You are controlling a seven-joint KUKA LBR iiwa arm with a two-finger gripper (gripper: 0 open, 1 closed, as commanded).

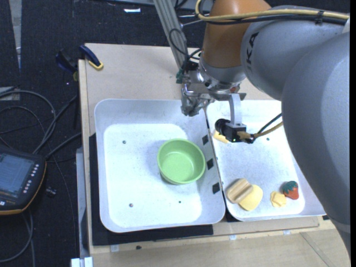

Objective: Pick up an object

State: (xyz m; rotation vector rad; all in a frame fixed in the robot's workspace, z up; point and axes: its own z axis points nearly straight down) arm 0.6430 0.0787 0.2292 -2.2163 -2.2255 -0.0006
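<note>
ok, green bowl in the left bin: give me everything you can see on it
The green bowl is a small round bowl, light green, plain, probably plastic with a matte finish. It stands upright, mouth up, with nothing visible inside. It sits on the floor of the left bin, right of centre, close to the divide with the right bin but not touching the wall. Nothing else touches it. The gripper hangs above the bin's far right corner, apart from the bowl.

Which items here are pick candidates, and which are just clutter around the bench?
Pick candidates:
- green bowl in the left bin
- tan block, yellow piece, small yellow piece and red-and-green toy in the right bin
- gripper, above the bins' far edge

Lying about:
- blue-and-yellow clamp on the bench corner
- handheld pendant off the bench
</note>
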